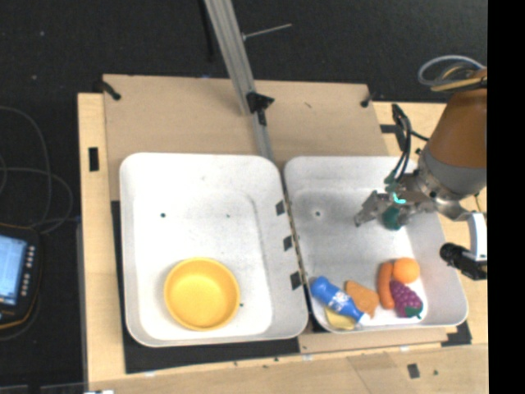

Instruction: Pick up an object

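Note:
My gripper hangs over the upper right part of the right bin, on the grey arm with its orange band. A small dark green thing shows right at the gripper; whether it is held or lies in the bin under it is unclear. Along the bin's front edge lie a blue toy bottle, a yellow piece, an orange wedge, an orange carrot, a round orange fruit and purple grapes. All of these sit well in front of the gripper.
A yellow bowl rests in the front of the left bin. A metal pole slants down from the top to the gap between the bins. A screen device sits off the bench at the left.

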Motion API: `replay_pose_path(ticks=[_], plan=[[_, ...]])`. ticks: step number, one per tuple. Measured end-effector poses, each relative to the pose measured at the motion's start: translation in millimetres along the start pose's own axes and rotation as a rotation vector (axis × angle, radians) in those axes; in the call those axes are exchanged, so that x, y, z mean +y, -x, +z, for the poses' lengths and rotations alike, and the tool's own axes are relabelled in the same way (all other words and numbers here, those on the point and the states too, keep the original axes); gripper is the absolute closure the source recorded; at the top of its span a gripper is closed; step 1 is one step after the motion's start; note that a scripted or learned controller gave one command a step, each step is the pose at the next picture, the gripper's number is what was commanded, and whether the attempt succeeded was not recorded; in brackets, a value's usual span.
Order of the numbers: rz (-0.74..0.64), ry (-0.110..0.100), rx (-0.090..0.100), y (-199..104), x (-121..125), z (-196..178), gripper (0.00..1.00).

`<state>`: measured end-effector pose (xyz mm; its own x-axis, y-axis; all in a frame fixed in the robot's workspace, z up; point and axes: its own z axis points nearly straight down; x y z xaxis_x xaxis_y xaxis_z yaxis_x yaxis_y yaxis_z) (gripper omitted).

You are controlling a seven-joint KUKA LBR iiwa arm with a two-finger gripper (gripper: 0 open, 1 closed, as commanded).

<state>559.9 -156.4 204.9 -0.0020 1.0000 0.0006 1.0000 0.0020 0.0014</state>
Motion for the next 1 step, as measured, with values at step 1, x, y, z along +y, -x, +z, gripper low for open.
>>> replay_pose_path(ticks=[1], plan=[[0.002,-0.006,-0.001,-5.2,-7.9,57.8,0.00]])
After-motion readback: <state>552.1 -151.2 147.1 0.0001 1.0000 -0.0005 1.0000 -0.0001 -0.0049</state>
